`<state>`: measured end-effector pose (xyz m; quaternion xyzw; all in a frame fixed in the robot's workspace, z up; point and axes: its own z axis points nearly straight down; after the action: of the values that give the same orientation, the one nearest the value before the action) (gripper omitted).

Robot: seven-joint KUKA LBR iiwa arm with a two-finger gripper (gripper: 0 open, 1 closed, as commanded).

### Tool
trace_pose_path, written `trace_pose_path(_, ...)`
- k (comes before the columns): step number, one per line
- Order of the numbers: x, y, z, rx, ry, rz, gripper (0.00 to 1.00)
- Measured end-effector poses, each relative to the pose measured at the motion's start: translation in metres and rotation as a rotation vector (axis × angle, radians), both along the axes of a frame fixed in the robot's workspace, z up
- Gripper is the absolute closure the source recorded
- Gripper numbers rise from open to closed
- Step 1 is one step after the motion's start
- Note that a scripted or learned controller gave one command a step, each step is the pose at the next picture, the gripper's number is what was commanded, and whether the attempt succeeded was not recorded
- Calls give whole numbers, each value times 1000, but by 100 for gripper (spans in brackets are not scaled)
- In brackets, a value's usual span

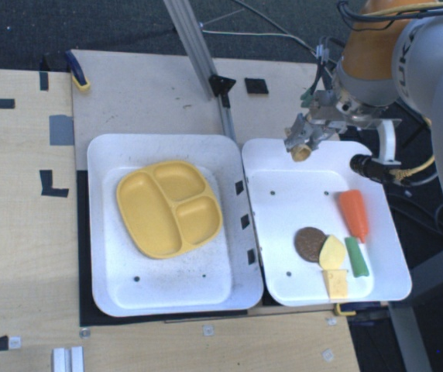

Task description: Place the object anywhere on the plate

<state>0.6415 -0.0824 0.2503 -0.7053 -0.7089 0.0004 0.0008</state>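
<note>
We saw the gripper [302, 147] hanging over the top edge of the right bin [283, 273], and a small tan thing [301, 153] sat right at its tip, but we couldn't tell whether it was actually pinched or how wide the hand was. The yellow divided plate [169, 208] lay in the left bin [105, 231]. Over in the right bin were a carrot [354, 213], a brown cookie [310, 244], a yellow piece [333, 263] and a green stick [356, 256], all untouched.
</note>
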Motion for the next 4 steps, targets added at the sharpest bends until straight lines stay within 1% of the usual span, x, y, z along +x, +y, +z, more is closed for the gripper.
trace_pose_path(1, -10, 56, 1, 0, 1, 1, 100)
trace_pose_path(2, -12, 112, 0, 0, 1, 1, 100)
trace_pose_path(3, -19, 154, -16, 0, 2, 0, 100)
trace_pose_path(4, -15, 203, -38, -1, 2, 1, 100)
